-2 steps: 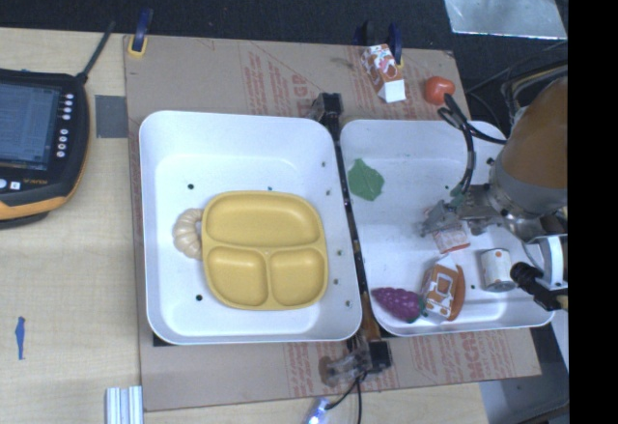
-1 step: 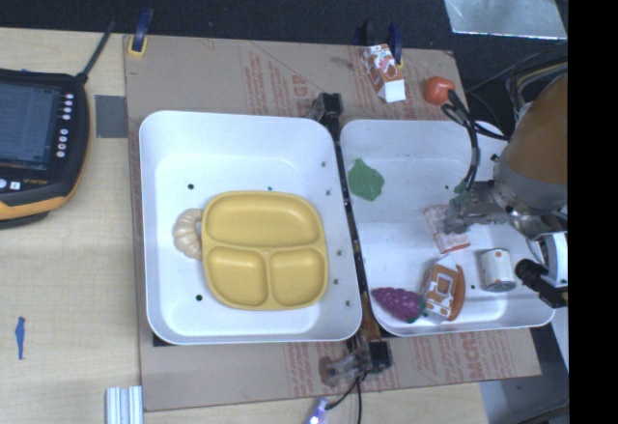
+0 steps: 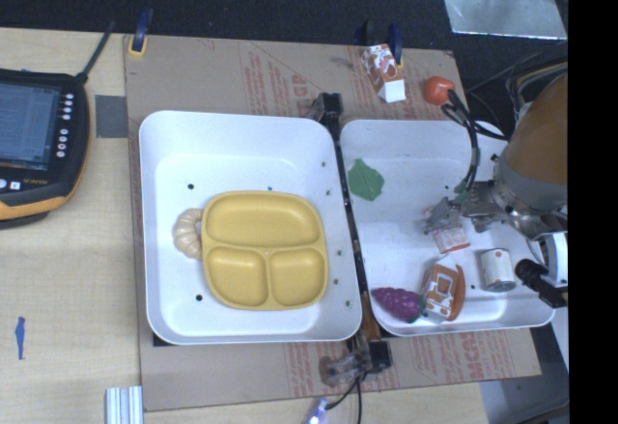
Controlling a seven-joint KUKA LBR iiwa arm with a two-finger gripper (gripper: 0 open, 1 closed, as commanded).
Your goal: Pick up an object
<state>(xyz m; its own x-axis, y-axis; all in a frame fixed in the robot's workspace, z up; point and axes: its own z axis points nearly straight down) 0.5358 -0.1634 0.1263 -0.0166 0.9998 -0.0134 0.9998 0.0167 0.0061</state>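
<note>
Camera view has the gripper (image 3: 446, 219) low in the right bin (image 3: 406, 137), right on top of a small white-and-red packet (image 3: 451, 239). Can't tell how the gripper is set. Nearby sit a white can (image 3: 496, 268), an orange snack pack (image 3: 443, 291), purple grapes (image 3: 397, 301). The left bin (image 3: 164, 152) holds a yellow divided tray (image 3: 263, 248).

My pale wooden bench (image 3: 68, 296) carries a brown cardboard sheet (image 3: 241, 74); two shallow white plastic bins (image 3: 159, 219) sit on it, a black-and-orange pendant (image 3: 39, 142) at nine o'clock.
</note>
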